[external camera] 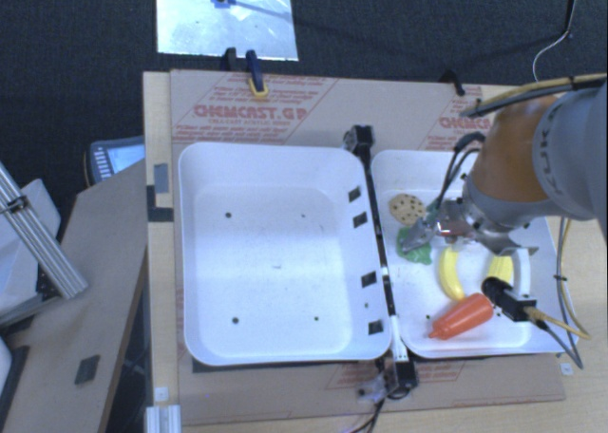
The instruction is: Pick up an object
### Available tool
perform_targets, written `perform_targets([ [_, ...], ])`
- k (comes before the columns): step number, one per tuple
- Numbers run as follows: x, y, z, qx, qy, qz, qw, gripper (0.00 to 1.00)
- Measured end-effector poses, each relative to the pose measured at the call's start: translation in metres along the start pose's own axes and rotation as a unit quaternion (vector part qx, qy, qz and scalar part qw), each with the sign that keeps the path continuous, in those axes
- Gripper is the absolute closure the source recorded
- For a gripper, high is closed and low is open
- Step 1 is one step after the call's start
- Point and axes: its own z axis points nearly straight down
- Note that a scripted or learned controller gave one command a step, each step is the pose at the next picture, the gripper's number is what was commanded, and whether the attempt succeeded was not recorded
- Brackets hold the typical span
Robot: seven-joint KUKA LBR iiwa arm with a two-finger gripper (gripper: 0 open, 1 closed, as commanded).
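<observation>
In the right bin [408, 336] lie a round tan cookie [407, 205], a green object [416, 253], a yellow banana [448, 274] and an orange carrot [463, 317]. A second yellow piece [501, 270] shows beside the arm's black fittings. My gripper [424, 231] is down low in this bin, right over the green object and just below the cookie. It hides part of the green object. The grey arm with its orange band [508, 151] covers the bin's right side.
The left bin [275, 251] lies beside the right one, with a black clip strip [372, 241] along the shared rim. Cables [560, 312] hang by the right bin's edge. A cardboard sheet [285, 108] lies under both bins.
</observation>
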Motion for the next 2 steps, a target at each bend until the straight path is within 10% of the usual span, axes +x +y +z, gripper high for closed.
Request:
perform_targets([
  [1, 0.0, 0.002, -0.015, -0.003, 0.0, 0.0, 1.0, 1.0],
  [2, 0.064, 0.028, -0.162, -0.012, 0.001, -0.006, 0.9999, 1.0],
])
